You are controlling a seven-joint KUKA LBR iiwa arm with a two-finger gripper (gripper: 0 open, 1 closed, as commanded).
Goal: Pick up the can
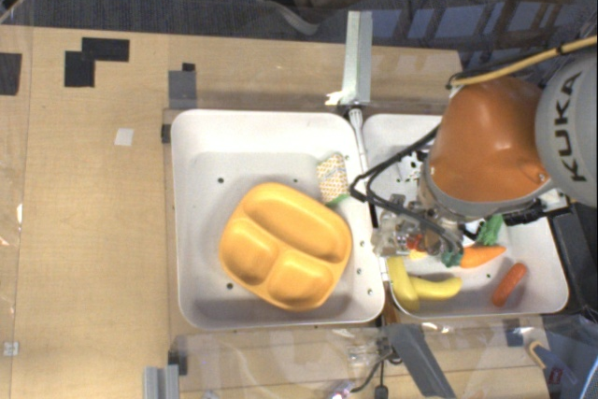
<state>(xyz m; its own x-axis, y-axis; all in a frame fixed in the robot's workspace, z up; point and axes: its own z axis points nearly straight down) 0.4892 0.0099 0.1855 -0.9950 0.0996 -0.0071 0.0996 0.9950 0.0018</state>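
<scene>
Light wood-grain tabletop (84, 201), a few black square marks top left.

Left shallow white plastic bin (192, 229), rounded corners, smooth matte. In it:
- glossy yellow moulded plastic tray with three rounded lobes (285, 245), lying domed side up, takes up the bin's middle and lower right.
- small beige speckled pad (332, 175), just beside the tray's upper right edge, against the bin's right wall.

Right shallow white plastic bin (392, 134), touching the left one along the shared wall. The grey arm with smooth orange band (491, 145) hangs over its centre. The gripper (411, 240) sits low at the bin's left side, with black cables looped around it. Gripper state: can't tell, the hardware is too cluttered.

Can (422, 244): probably the small red-and-metallic patch right under the gripper, left-centre of the right bin. It is mostly hidden, so its long axis and pointing direction can't be read.

Below the gripper is a curved yellow plastic banana (422, 287) near the front wall. To its right is an orange toy carrot with green top (482, 255), then a smooth red-orange sausage-shaped piece (509, 283), tilted.
</scene>
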